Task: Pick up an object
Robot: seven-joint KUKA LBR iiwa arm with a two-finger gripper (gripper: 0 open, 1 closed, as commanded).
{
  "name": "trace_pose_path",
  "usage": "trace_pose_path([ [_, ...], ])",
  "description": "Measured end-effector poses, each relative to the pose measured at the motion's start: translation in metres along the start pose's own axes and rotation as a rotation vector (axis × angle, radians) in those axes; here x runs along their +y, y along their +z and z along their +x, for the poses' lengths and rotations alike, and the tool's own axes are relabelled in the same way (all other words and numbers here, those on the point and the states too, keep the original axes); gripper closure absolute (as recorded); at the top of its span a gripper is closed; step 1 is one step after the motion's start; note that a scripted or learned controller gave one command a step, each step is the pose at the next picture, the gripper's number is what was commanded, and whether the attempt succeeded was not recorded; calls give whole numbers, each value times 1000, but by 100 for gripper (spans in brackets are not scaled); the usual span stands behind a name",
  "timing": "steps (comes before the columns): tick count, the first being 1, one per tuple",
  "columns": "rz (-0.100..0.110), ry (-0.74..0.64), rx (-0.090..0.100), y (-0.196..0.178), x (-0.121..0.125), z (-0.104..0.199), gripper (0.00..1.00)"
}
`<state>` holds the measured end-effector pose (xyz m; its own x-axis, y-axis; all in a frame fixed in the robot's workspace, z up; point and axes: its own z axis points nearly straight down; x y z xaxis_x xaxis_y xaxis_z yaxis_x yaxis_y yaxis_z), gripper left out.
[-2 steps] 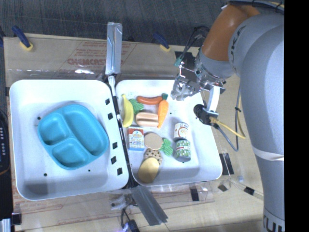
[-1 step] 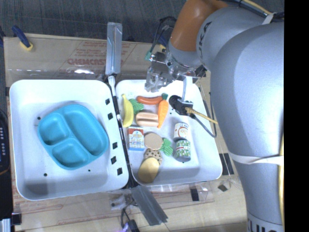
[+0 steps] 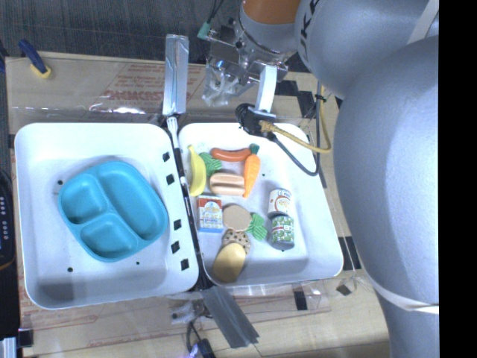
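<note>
Gripper (image 3: 222,88) up at the far side, over the bench just beyond the far rim of the right bin (image 3: 317,222); hangs apart from everything in that bin. Open or closed: cannot tell from this angle, the tip a pale blur against the bench.

Things to pick all down in the bins. In the right bin, a cluster of toy food toward the left half. Along the left wall, a yellow banana (image 3: 197,171), curved, running near to far. Just right of its far end, a red-brown sausage (image 3: 231,154) lying left to right. Nearer than that, a hot dog in a bun (image 3: 227,183), touching the banana's side. Right of both, an orange carrot (image 3: 251,174), green top toward the far side. Nearer again, a small printed carton (image 3: 210,215) by the left wall, a round tan disc (image 3: 236,216) just beside it on the right, and a green piece (image 3: 258,227) right of the disc. Farther right, a white-labelled can (image 3: 280,200) and a green-labelled can (image 3: 282,231), touching end to end. At the near end, a spotted piece (image 3: 235,237) and, touching it, a golden egg-shaped piece (image 3: 229,261) by the near rim.

In the left bin (image 3: 37,274), a blue three-compartment plate (image 3: 112,209), roughly central, flat, turned at an angle to the walls.

On the bench at the far left, well apart from both bins, a small blue and yellow thing (image 3: 35,58).
</note>
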<state>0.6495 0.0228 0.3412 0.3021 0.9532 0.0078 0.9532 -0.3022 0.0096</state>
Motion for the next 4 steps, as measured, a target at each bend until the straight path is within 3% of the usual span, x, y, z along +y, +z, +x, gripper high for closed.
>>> trace_pose_path([
  [1,17,235,-13,51,-17,70,100],
  [2,13,213,-9,49,-49,171,100],
  [3,17,158,-15,114,-41,142,100],
  [4,12,189,-10,124,-55,189,100],
])
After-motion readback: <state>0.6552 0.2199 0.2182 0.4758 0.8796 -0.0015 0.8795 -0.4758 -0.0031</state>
